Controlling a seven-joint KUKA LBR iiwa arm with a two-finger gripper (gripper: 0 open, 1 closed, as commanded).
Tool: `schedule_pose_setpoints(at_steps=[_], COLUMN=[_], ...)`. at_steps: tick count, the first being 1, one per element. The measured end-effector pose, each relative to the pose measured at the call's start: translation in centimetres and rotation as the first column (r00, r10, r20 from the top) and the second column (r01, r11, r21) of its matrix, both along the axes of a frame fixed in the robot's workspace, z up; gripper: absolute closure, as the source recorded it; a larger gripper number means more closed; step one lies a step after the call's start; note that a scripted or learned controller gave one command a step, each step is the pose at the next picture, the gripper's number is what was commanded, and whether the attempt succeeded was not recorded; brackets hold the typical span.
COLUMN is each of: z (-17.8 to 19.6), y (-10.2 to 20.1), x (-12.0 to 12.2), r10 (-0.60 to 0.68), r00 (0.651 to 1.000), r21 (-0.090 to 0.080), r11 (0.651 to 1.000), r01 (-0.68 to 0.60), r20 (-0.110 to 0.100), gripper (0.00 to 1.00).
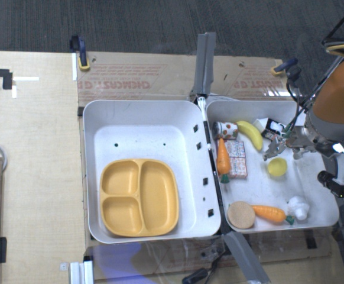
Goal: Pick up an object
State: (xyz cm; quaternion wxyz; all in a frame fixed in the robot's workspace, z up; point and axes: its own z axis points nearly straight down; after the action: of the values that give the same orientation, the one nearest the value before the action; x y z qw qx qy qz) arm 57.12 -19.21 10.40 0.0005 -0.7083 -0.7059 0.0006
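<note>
You're at the approach; your gripper (276,148) hangs just above the lemon (276,167) in the right bin (323,220), grip state untellable; next, descend squarely onto it.

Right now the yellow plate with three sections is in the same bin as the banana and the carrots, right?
Not quite. The camera view shows the yellow plate by itself in the left bin. The banana and the two carrots lie in the right bin, where the tool is.
</note>
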Motion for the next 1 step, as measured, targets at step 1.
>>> schedule_pose_setpoints(at_steps=[1], z=[-1.26], y=[-1.42], x=[-3.81], r10=[-0.136], r00=[0.991], r21=[0.011], r11=[0.991], r01=[0.136], r20=[-0.002], gripper=[0.00])
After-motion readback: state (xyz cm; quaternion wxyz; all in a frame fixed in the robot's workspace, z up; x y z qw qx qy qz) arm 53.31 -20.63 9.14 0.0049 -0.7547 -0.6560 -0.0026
